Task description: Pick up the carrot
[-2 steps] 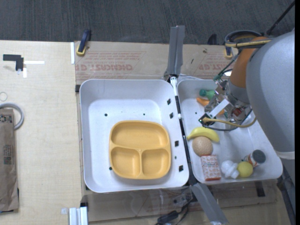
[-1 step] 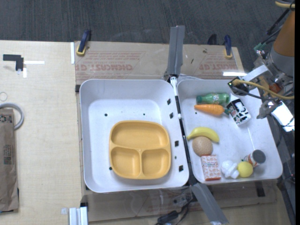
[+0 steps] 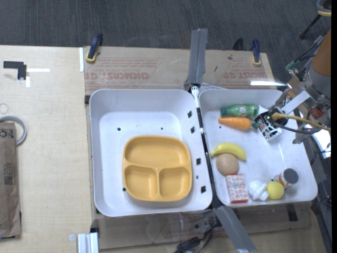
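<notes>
Carrot [image 3: 235, 123] is lying in the right bin [image 3: 300, 157], just below the green bottle [image 3: 239, 110]. Just right of it the gripper [image 3: 267, 124] is hovering, holding nothing; how wide it is parted I cannot tell.

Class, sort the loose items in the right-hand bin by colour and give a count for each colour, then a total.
Orange: 1, carrot
Green: 1, bottle
Yellow: 2, banana, lemon
Tan: 1, round fruit
Red: 1, carton
White: 1, lump
Grey-capped: 1, can
Total: 8
</notes>
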Available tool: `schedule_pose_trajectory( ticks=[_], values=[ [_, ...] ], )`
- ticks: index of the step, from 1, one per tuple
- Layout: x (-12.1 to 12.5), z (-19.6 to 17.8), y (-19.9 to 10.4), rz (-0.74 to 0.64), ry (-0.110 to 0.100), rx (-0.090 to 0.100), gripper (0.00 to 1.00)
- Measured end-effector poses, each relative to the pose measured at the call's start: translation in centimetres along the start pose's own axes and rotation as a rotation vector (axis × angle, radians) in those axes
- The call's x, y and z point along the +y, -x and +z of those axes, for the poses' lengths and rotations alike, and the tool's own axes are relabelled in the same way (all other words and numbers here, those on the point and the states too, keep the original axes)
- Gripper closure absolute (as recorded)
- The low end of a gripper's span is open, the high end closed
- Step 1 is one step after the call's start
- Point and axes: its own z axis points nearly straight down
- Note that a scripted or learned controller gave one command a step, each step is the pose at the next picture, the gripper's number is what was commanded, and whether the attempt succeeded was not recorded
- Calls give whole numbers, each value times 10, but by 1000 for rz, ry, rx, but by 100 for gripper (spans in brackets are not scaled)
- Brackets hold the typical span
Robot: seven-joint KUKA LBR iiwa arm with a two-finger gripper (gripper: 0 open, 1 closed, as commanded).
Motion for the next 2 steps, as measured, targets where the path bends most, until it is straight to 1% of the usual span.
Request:
schedule_pose_trajectory(
  ticks=[1,2],
  values=[
    [-15,82,-72,-235,-1,0,0],
    [26,94,-114,-393,2,1,0]
  ],
)
